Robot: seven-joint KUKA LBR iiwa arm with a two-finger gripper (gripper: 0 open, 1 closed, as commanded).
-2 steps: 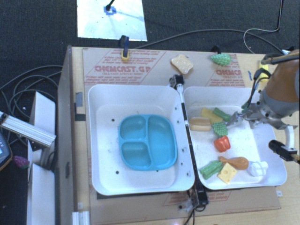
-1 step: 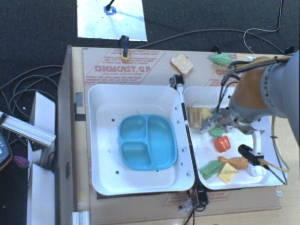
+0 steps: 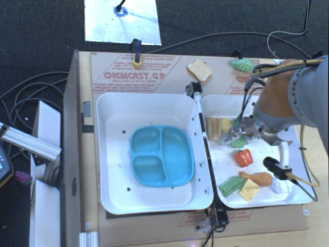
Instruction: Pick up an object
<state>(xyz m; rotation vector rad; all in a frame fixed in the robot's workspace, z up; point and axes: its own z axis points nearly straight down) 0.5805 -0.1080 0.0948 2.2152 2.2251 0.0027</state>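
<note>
The robot's gripper [image 3: 237,134] hangs low in the right bin [image 3: 218,104] over a green toy [image 3: 238,143] beside a red pepper [image 3: 243,157], its grip impossible to judge; nothing appears lifted yet, so the pick remains undone.

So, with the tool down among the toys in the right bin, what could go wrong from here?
1. The tool sits low among crowded toys, next to the green piece and red pepper; it may pinch two or push them away.
2. The yellow block lies near the bin wall, so a grasp there could hit the wall.
</note>
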